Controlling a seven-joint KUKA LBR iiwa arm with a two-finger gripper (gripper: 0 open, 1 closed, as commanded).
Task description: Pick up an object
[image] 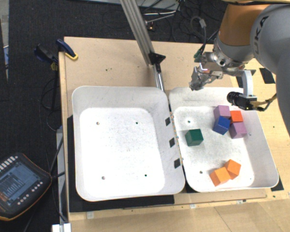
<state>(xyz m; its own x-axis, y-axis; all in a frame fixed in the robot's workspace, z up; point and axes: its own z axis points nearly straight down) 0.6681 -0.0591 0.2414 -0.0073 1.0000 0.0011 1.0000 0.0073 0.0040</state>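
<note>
Tan worktop (111,57) on a dark floor strewn with cables; two shallow white bins sit on it side by side.

Right bin (261,149) holds all the blocks. A cluster sits near its far right side: a purple block (222,111) at the top, an orange block (236,116) just right of it, a blue block (222,124) below the purple one and touching it, and a second purple block (238,129) to the right of the blue, under the orange. All four are packed together. A green block (194,137) lies alone toward the bin's left side, apart from the cluster. Two orange blocks rest near the front edge: one (219,176) lower left, the other (233,168) upper right, touching or nearly so.

The gripper (199,83) hangs over the far left corner of the right bin, well apart from every block. Nothing is between its fingers; how far they are spread cannot be told at this angle. The grey arm with its orange band (244,13) enters from the right.

Left bin (82,105) shows only its speckled white floor. A slanted metal pole (140,33) crosses the far side of the worktop. A blue and yellow clamp (65,49) grips the far left corner. A teach pendant (14,185) lies on the floor at lower left.
</note>
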